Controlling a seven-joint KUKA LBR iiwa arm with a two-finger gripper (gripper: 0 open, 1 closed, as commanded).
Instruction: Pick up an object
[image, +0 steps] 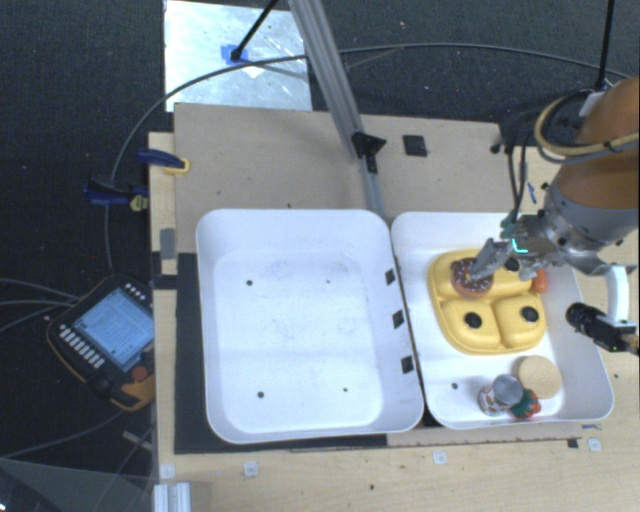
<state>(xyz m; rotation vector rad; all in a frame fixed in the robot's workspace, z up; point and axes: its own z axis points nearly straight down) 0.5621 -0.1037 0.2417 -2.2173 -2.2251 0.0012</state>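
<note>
While the lift has not yet begun, the stock stands as follows.

Hand: hand (497, 258) low over the right bin, at the upper part of the yellow tray; whether its grasp is open or closed cannot be told at this size.
Arm: grey wrist with orange band (600, 160) entering from the right, bent down over the right bin.
Nearest item: brown ring-shaped object (466, 277), doughnut-like, resting in the upper left hollow of the tray, just beside the hand's tip; contact uncertain.
Carrier: yellow tray (488, 305), moulded with hollows, lying on the floor of the right bin; two lower hollows show dark spots.
Other pickable goods: round tan disc (541, 375) and small jumble of grey, red and green pieces (503, 397), both near the bin's lower edge, apart from the hand.
Right bin: right bin (600, 400), holds all listed goods.
Left bin: left bin (292, 325), white, beside the right one.
Surface: surface (260, 160), tan board beneath both bins.
Task status, judged: approach made; grasp unconfirmed; nothing seen raised. Closing on an object and lifting remain.
</note>
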